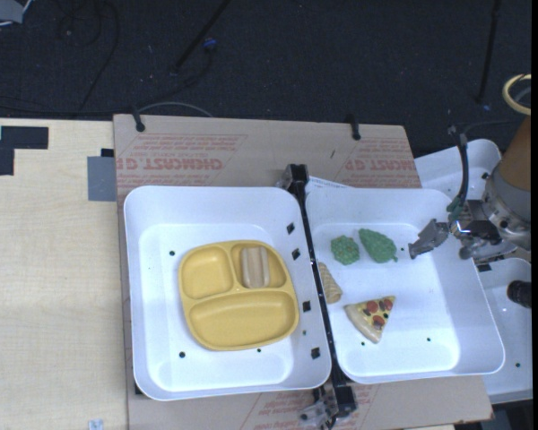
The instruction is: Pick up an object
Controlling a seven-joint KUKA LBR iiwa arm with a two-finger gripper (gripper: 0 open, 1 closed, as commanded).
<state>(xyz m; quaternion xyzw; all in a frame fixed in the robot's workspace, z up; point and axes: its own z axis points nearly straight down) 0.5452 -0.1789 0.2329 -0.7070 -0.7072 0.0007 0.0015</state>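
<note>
Plate (239,316), yellow and divided, is lying in the left bin (152,240). Rightward, two green pieces (362,247) and a pizza slice (373,315) are waiting loose, ready for picking. Farthest right, the pincer (430,237) is hovering, seemingly parted, grasping nothing.

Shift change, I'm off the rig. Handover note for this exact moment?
Gripper: over the right bin's right side, nothing seen held.
Right bin: two green pieces near the middle, pizza slice below them, waffle-like piece against the divider.
Left bin: yellow tray, tan item in its upper right compartment.
Done: no pick yet.
Left: grasp and lift one object; the nearer green piece looks closest.
</note>
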